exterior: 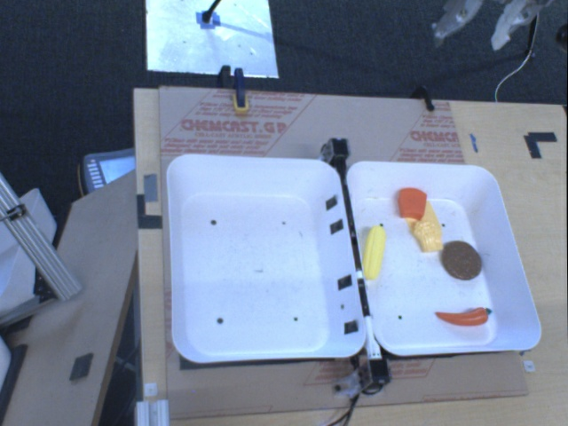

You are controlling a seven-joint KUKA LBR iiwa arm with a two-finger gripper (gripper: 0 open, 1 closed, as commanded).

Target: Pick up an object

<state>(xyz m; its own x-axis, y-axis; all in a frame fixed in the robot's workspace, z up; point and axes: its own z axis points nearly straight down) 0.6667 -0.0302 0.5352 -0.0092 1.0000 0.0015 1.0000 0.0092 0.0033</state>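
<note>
Two shallow white plastic bins sit side by side: a left bin [186,264] and a right bin [506,238]. There is one long yellow corn-like piece [374,252], one orange block [411,202], one pale yellow ridged piece [429,230], one round brown disc [461,260] and one red-orange chilli pepper [462,317].

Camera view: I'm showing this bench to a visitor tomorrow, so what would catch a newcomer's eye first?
The bright toys clustered in the right bin stand out: an orange block touching a pale yellow piece, a brown disc, a yellow corn cob and a red chili pepper near the front. Beside it lies the left bin. The claw hangs at top right, off the bench.
</note>
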